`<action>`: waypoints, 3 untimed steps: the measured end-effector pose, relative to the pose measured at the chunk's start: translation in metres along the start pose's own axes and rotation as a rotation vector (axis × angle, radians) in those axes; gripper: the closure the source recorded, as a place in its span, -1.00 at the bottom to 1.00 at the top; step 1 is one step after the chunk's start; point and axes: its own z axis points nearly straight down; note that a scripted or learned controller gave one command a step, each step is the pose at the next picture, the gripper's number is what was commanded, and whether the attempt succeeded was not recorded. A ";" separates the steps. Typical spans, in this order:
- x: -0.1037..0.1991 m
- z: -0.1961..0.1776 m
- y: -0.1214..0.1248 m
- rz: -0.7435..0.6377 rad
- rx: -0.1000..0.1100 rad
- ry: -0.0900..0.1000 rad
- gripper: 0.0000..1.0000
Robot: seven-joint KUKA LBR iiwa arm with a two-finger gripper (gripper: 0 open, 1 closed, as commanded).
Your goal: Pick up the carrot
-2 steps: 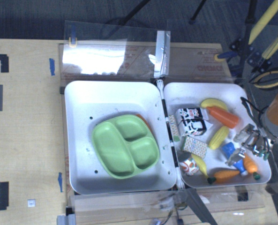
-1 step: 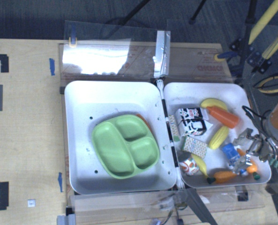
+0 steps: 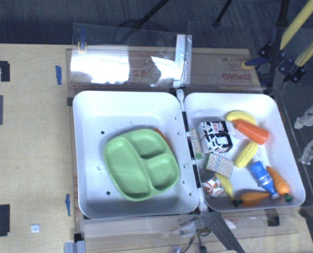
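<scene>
The state of the pincer cannot be told. Pale shapes (image 3: pixel 307 118) are seen at the right edge, just outside the right bin (image 3: pixel 278 109), and may belong to it, but that cannot be confirmed.

Taken from those shapes, the task's thing lies further into the view and toward the near edge of the desk (image 3: pixel 24 141). Two orange, green-tipped pieces are seen in the bin's near corner. The carrot (image 3: pixel 255 197) is judged to be the one lying flat along the near wall. A second carrot-like piece (image 3: pixel 279 181) lies closer to the pale shapes, slanted beside the blue bottle (image 3: pixel 261 175). Which of the two is meant cannot be settled from the task sentence.

No grasp has been started, so an approach is the step in hand. The piece along the wall would best be met from above at its middle, with the closing line set across its length. Little room is left on the wall side, so one side of the pincer is likely to be crowded there, and the bottle may be nudged. The slanted piece is judged an easier target where its body is clear of the bottle. A rounded body may roll away under closure, so a centred, slow descent is advised.
</scene>
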 end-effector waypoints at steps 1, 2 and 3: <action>-0.003 0.154 -0.017 -0.427 -0.002 0.004 -1.00; -0.010 0.208 -0.015 -0.330 -0.002 0.004 -1.00; -0.006 0.243 -0.008 -0.275 -0.001 0.001 -1.00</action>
